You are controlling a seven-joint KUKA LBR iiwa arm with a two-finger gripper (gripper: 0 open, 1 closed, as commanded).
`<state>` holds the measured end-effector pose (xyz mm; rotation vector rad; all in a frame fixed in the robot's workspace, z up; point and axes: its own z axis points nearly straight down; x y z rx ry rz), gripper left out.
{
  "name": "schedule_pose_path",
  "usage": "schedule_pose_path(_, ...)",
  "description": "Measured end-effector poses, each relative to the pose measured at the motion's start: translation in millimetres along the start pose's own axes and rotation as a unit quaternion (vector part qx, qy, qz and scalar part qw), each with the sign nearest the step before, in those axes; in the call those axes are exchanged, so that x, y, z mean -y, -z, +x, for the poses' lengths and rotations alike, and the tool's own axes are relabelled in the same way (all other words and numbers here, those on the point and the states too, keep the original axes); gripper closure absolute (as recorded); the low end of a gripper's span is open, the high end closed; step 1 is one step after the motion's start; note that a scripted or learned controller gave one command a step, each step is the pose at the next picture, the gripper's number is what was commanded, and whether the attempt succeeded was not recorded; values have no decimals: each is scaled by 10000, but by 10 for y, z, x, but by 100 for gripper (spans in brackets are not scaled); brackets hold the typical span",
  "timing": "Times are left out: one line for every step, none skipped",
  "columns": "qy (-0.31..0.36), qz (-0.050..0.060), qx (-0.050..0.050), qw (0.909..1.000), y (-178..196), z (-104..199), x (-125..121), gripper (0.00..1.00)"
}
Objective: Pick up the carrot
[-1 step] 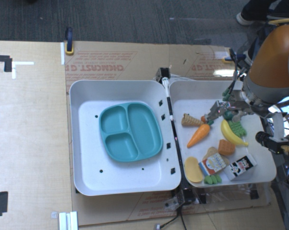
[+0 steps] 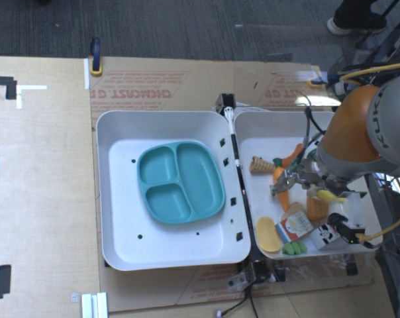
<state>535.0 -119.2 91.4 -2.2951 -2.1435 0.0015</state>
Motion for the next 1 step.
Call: schedule_pose_path(-28, -7, 4, 10000, 91, -9, -12, 100)
